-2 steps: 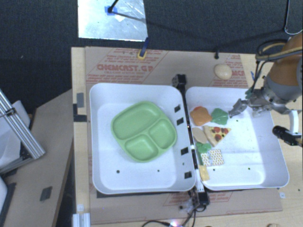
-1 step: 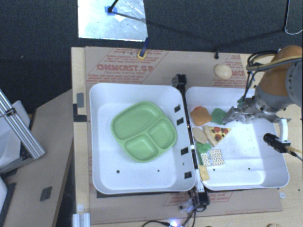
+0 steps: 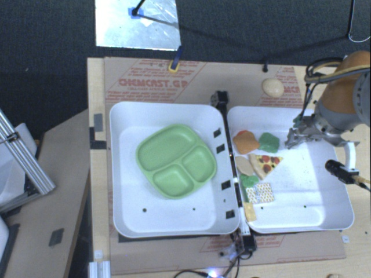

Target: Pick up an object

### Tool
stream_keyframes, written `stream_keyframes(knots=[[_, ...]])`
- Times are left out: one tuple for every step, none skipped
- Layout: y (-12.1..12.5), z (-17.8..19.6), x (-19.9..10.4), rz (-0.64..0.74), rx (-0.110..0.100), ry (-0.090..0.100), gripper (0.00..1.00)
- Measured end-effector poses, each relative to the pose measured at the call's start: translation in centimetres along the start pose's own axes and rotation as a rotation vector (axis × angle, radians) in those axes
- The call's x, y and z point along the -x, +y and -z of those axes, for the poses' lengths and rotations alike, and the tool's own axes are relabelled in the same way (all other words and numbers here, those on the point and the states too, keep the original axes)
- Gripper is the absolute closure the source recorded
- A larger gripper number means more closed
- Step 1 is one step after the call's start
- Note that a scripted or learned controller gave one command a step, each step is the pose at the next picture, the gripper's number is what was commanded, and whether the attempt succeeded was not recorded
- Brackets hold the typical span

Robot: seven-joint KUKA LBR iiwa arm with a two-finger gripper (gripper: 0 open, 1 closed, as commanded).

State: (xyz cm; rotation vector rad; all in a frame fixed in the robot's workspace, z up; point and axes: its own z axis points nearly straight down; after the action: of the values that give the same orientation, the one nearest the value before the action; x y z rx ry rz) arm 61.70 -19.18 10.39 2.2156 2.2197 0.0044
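Cardboard sheeting (image 3: 156, 80) printed in red, seemingly "CHEMCAST GP", covers the table (image 3: 64, 149) beneath two white bins. Left bin (image 3: 127, 213) carries a green divided plate (image 3: 175, 161). Right bin (image 3: 313, 213) holds the pickable toys, bunched against its left wall: an orange bread-like piece (image 3: 246, 141), a green block (image 3: 269, 142), a pizza slice (image 3: 266, 163), and a checkered card (image 3: 261, 193). Grey arm (image 3: 342, 106) reaches in from the right, its end effector (image 3: 294, 136) low just beside the green block; whether it is open or closed, I cannot tell. For a clean grasp, I judge it should centre over that block, straddle it, and avoid nudging the neighbouring bread.
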Motion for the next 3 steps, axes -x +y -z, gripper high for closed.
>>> stream_keyframes(knots=[[0.8, 6.2, 0.6, 0.002, 0.003, -0.001, 1.0], [1.0, 11.7, 0.6, 0.002, 0.002, -0.001, 1.0], [0.3, 11.9, -3.9, 0.007, -0.004, 0.003, 1.0]])
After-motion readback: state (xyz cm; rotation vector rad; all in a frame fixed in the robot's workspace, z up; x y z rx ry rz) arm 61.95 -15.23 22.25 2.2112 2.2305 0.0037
